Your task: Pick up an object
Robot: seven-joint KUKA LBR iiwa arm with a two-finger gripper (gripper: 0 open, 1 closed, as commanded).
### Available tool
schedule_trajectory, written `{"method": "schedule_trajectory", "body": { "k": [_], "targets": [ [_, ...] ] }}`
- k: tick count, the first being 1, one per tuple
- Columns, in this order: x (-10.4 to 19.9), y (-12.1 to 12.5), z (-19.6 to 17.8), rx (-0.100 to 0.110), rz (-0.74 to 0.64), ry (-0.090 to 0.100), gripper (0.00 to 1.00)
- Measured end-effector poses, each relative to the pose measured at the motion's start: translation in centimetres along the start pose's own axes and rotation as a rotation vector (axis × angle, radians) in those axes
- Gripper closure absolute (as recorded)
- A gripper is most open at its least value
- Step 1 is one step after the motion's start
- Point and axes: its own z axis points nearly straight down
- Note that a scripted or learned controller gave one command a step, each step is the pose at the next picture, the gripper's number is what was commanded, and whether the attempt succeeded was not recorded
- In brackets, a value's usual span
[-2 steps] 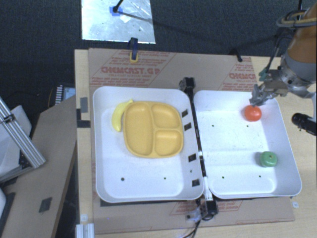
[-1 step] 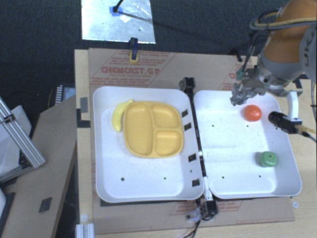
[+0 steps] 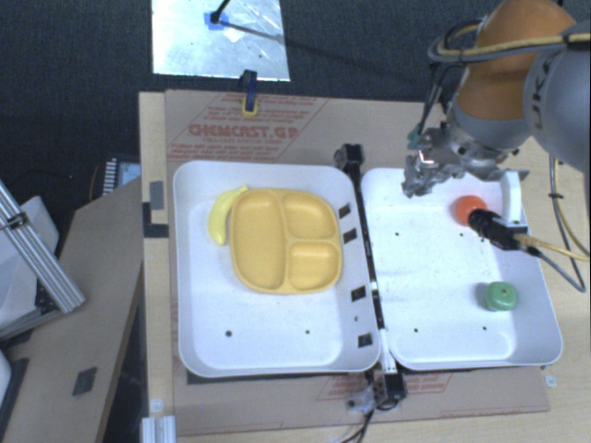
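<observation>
The bench [image 3: 152, 275], wooden, is carrying a cardboard sheet [image 3: 245, 127] printed with red lettering. Two white bins are lying on it side by side: the left bin [image 3: 199, 340] toward the bench's left edge, the right bin [image 3: 443, 335] touching it.

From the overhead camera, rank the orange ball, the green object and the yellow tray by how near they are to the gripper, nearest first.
From the gripper, at the right bin's back-left:
1. Orange ball, right bin, just to its right.
2. Green object, right bin, front right.
3. Yellow tray, left bin, across the divider.
</observation>
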Motion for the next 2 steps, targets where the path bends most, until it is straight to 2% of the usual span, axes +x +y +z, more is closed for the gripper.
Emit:
{"method": "schedule_trajectory", "body": {
  "k": [2],
  "targets": [
    [10.4,1.6,-0.1,-0.001,-0.001,0.001,1.0]
  ]
}}
